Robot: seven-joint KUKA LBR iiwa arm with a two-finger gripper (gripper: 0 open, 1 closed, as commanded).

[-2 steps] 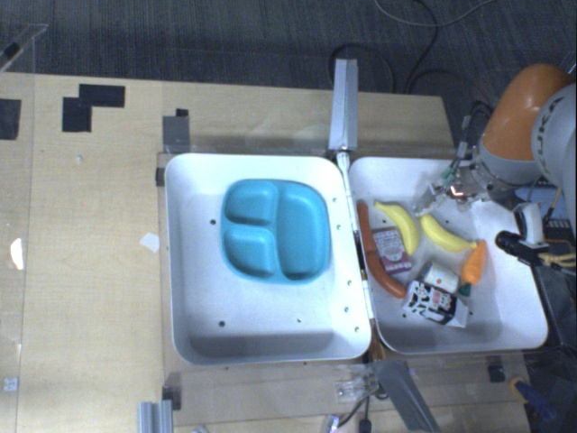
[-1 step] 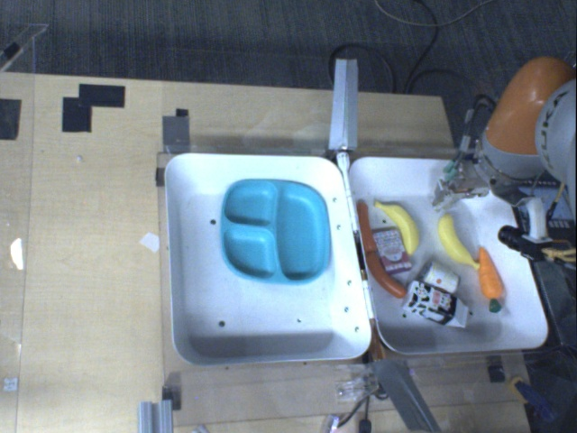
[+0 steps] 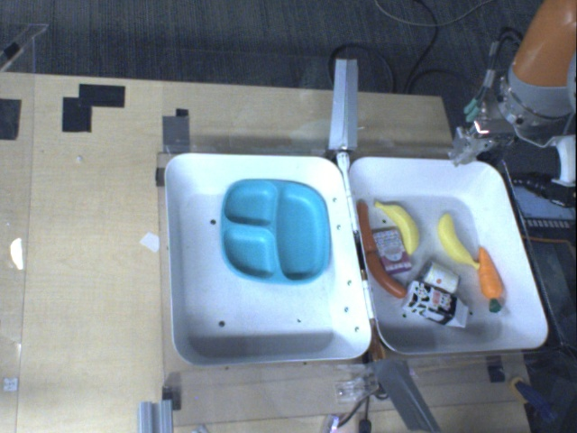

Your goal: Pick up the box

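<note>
The box (image 3: 435, 297) is small and white with black and red print. It lies tilted in the right bin (image 3: 514, 215), near that bin's front, between a long sausage and a carrot. My gripper (image 3: 466, 145) hangs over the right bin's back rim, well behind the box and apart from it. Nothing shows between its fingers. The grey wrist and the orange band rise from it toward the top right corner.
Around the box lie two yellow bananas (image 3: 400, 224) (image 3: 456, 240), a reddish sausage (image 3: 376, 262), a dark snack packet (image 3: 391, 249) and an orange carrot (image 3: 489, 276). The left bin (image 3: 189, 269) holds a blue divided plate (image 3: 276, 229). A metal post (image 3: 344, 106) stands behind the bins.
</note>
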